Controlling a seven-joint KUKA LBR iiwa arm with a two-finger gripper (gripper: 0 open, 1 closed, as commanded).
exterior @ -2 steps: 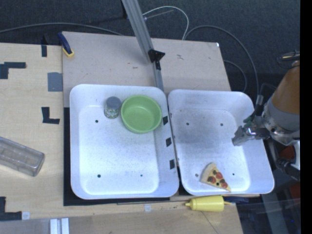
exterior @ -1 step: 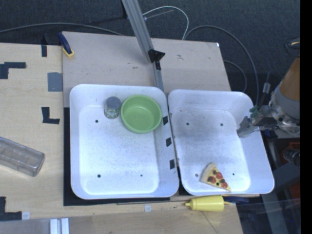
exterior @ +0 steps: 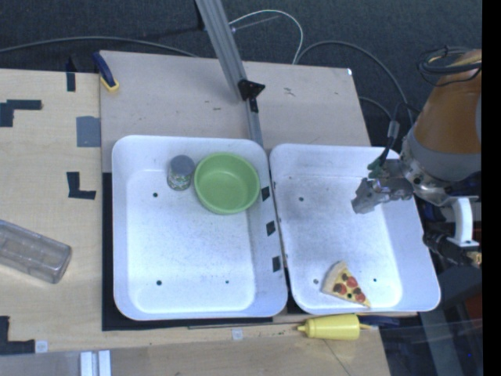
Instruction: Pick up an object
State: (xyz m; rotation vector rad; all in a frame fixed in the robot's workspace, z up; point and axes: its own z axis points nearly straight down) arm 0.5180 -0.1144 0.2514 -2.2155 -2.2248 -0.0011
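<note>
Presently, on the counter (exterior: 313,100): two white bins. Left bin (exterior: 125,233) holds a green bowl (exterior: 227,182) and a small can (exterior: 181,172), touching or nearly so. Right bin (exterior: 407,241) holds a pizza slice (exterior: 345,283) near its front wall.

Gripper (exterior: 365,202): above the right bin's middle, well apart from the slice; whether it is released or clenched, cannot tell.

Risks, as judged: the slice lies flat, so a descent may scrape the floor and close on nothing; the wall beside it could block one side.

Writing: none readable; the can's label is too blurred.

Yellow bottle (exterior: 333,328) lies outside, by the front rim.
</note>
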